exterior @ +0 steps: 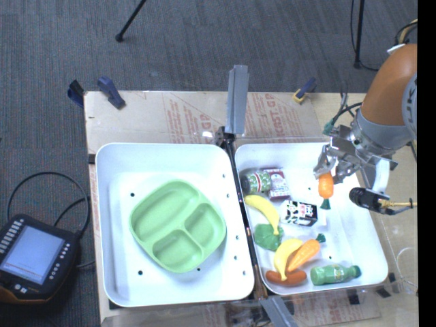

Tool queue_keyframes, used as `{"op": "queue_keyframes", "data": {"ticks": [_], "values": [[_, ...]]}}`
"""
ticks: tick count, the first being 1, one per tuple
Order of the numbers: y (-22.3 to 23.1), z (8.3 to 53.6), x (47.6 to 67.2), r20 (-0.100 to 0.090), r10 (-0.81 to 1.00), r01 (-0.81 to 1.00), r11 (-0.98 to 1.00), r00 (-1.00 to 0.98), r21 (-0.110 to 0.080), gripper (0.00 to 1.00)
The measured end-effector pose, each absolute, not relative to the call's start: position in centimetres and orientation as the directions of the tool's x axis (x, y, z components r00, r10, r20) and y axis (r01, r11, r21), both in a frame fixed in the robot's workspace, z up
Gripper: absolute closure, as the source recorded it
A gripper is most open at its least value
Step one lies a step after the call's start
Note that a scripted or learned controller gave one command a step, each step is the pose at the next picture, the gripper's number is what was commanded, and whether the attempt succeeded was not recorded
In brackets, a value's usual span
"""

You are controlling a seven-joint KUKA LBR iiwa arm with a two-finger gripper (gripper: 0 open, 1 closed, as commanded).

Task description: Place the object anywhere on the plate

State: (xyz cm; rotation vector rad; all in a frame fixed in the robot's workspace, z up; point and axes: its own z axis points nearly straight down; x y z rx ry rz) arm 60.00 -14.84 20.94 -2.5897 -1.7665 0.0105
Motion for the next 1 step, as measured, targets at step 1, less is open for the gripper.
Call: {"op": "queue_keyframes", "data": {"ticks": [1], "values": [[-7.26,22.41,57.18,-0.001,0.965,0.965,-0.263,0.263,-0.007,1.0]]}}
